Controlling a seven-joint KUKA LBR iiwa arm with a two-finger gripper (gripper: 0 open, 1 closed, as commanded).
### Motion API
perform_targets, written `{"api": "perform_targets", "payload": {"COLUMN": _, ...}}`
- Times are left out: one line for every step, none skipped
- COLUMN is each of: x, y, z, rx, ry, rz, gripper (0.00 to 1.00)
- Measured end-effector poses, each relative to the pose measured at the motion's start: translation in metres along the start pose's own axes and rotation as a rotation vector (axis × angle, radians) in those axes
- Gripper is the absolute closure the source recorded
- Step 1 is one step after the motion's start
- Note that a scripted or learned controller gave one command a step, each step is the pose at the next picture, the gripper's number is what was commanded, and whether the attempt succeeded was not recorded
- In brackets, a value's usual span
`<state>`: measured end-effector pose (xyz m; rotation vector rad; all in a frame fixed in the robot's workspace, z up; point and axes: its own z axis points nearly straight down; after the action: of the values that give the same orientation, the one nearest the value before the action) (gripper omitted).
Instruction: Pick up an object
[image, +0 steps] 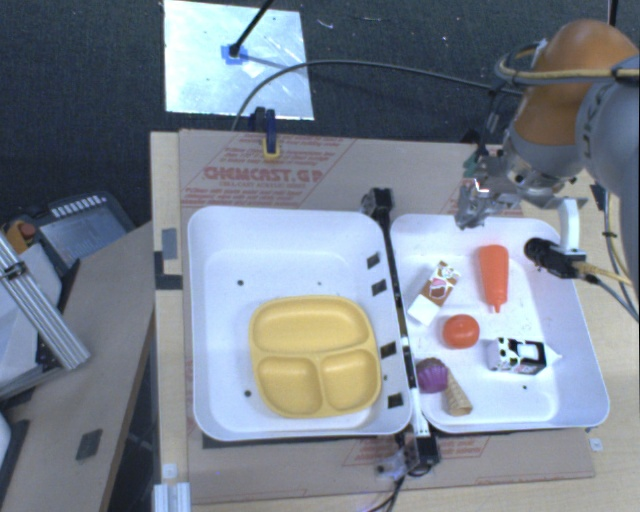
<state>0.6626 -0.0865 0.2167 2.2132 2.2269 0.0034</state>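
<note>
Over far edge of right bin (575, 400): end effector (472, 215) hovering, finger state cannot tell, nothing visibly held. Carrot (492, 275), tomato (460, 331), small carton (439, 284) lying in bin. Pick not yet done.

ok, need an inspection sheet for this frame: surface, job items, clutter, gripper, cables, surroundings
Surface: two white bins on a cardboard sheet; left bin, right bin.
Job's things: in the right bin, carrot, tomato, small carton, black-and-white carton, purple-topped cone.
Clutter: yellow divided tray in the left bin.
Gripper: gripper over the right bin's far edge, holding nothing visible; finger state unclear.
Cables: black cable arcing behind the bench to the arm; wires at the bins' near edge.
Surroundings: foil sheet on dark floor, aluminium rail at left.
</note>
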Motion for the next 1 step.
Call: {"api": "perform_targets", "payload": {"x": 0.0595, "y": -0.0033, "z": -0.0104, "rx": 0.0, "ry": 0.001, "rz": -0.003, "gripper": 1.0}}
